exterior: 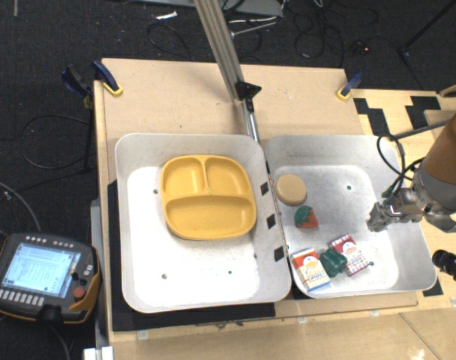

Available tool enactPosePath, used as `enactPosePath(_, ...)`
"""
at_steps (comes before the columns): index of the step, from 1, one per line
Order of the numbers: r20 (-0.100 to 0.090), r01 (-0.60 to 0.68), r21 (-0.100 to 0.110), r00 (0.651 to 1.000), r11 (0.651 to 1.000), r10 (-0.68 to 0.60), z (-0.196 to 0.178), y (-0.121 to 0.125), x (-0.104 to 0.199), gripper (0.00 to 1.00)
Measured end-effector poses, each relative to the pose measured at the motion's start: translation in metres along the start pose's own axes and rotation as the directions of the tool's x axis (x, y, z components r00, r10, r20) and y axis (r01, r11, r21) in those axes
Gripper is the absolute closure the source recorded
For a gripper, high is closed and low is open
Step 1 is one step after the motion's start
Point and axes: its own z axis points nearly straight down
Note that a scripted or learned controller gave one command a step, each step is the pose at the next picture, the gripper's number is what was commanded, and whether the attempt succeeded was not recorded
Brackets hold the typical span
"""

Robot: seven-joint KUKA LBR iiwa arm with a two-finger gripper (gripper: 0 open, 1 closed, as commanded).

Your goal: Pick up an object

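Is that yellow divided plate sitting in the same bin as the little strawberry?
No: the yellow plate lies in the left bin, while the strawberry lies in the right bin.

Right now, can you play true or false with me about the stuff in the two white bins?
1. The yellow plate sits in the left bin. True.
2. The round tan thing is on the yellow plate. False: it lies in the right bin, near its left edge.
3. The strawberry lies just below the round tan thing in the picture. True.
4. The gripper is over the left bin. False: it is at the right side of the right bin.
5. The dark green thing lies between two small red and white boxes. True.
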Motion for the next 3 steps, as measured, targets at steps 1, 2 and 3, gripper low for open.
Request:
enactPosePath(1,0.001,0.001,-0.002,1.0,1.0,-0.001,-0.044,-0.004,-0.001,1.0)
enactPosePath(2,0.0,0.001,-0.001,1.0,1.0,-0.001,-0.065,-0.002,-0.001,1.0)
enactPosePath(3,-0.003,0.007,0.0,1.0,1.0,-0.007,-0.076,0.01,0.05,1.0)
